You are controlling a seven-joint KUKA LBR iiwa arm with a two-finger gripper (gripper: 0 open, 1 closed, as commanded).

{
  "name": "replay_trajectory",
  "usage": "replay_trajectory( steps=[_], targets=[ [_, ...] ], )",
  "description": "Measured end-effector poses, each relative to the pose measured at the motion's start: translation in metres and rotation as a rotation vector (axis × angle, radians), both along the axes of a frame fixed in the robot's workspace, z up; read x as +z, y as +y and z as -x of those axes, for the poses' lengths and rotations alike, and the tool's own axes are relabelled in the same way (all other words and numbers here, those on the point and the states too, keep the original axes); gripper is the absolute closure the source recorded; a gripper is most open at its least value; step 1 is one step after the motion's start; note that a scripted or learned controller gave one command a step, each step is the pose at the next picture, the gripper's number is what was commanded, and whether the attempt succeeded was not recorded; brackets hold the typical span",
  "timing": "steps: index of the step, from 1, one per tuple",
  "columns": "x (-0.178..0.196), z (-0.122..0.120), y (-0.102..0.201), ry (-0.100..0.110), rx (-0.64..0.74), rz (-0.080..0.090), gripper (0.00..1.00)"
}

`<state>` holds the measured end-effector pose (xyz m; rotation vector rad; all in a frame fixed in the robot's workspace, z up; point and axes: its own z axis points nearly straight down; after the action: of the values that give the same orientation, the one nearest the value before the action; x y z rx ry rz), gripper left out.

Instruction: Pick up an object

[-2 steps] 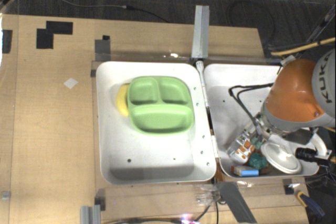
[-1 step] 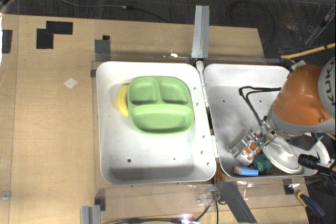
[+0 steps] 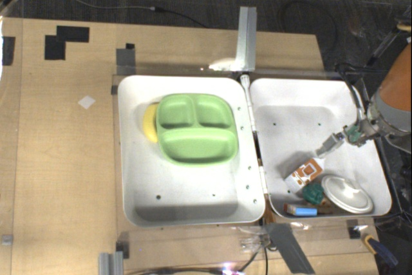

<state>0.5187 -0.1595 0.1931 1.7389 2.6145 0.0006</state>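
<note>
- White plastic bins sit side by side on the wooden bench (image 3: 58, 158); the left bin (image 3: 138, 199) holds a green three-compartment plastic tray (image 3: 195, 127) lying partly over a yellow object (image 3: 149, 122), and none of that is near the arm.
- Grey arm with its orange band (image 3: 398, 84) reaches in over the right bin (image 3: 290, 109), its gripper (image 3: 331, 143) hanging low above the cluster in the near corner.
- Whether the claw is spread or closed I cannot tell at this scale; nothing visibly sits in it.
- Likely targets lie just below it: a round silver metal lid (image 3: 346, 193), then an orange-and-white small carton (image 3: 304, 174), a dark green small object (image 3: 313, 193), and a thin blue-and-orange stick (image 3: 301, 210) by the bin's front wall.
- The carton is nearest; a good pick would, I judge, centre over it, descend straight, and avoid nudging the lid touching its neighbours.
</note>
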Motion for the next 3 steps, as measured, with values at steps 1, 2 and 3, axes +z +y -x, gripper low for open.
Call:
replay_trajectory(
  steps=[1, 2, 3],
  targets=[
    [-0.071, 0.015, 0.025, -0.017, 0.086, 0.005, 0.00],
    [-0.081, 0.015, 0.031, -0.042, 0.109, 0.012, 0.00],
    [-0.106, -0.026, 0.024, -0.010, 0.192, 0.002, 0.00]
  ],
)
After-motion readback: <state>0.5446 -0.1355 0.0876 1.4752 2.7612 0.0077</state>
